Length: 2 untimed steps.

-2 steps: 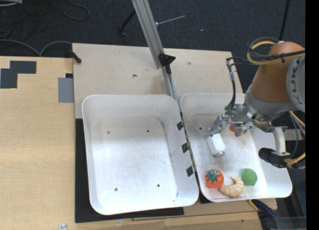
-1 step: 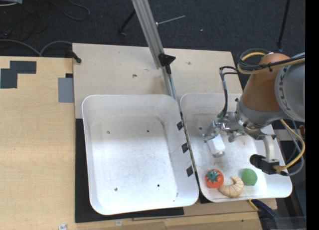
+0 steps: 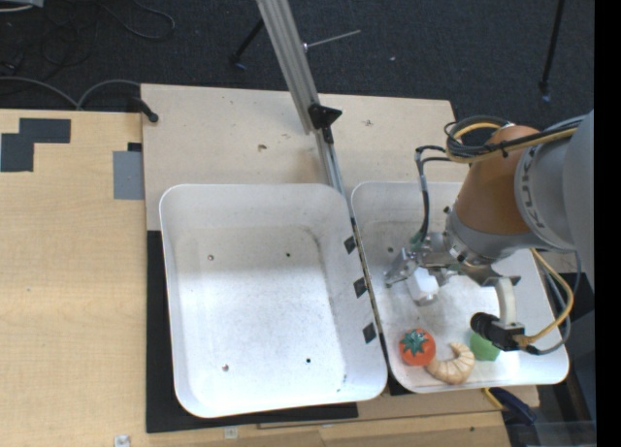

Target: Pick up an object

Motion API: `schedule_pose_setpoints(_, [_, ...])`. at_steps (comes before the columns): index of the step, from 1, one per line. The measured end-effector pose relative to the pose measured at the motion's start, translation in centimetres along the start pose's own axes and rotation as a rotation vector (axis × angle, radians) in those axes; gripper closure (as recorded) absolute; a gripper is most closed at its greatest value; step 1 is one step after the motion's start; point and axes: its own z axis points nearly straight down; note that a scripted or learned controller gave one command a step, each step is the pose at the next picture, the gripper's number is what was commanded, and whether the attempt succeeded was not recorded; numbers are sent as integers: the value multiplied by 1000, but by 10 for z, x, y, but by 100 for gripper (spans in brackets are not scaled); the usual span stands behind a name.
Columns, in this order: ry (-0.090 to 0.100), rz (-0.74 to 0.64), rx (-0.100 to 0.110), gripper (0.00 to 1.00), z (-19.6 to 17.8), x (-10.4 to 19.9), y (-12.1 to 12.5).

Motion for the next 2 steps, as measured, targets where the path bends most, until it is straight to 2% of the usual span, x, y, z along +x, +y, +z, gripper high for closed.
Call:
schedule_pose_setpoints(1, [1, 7, 1, 100, -11, -1, 0])
schedule_pose_setpoints(2, [0, 7, -1, 100, -55, -7, -5])
